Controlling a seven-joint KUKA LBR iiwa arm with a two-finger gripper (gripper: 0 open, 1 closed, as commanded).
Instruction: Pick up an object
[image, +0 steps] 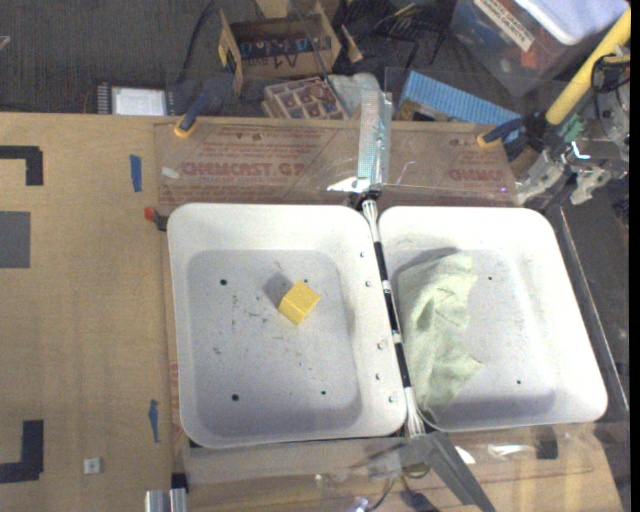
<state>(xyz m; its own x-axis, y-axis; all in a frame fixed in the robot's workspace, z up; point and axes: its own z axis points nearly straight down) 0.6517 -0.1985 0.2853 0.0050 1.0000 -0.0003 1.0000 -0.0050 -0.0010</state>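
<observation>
Robotics lab/workshop: plywood bench (80, 300) w/ two white bins (190, 330), clamps (205, 100), cables (400, 20) & boxes (275, 45) behind.

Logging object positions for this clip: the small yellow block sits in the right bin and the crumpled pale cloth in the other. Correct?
Not quite. The camera view shows the small yellow block in the left white bin; the crumpled pale cloth lies in the right white bin.

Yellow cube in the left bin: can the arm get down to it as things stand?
Probably yes. The small yellow cube sits alone near the middle of the left white bin, away from the walls, with nothing over it. The crumpled pale green cloth lies in the right white bin, out of the way.
</observation>
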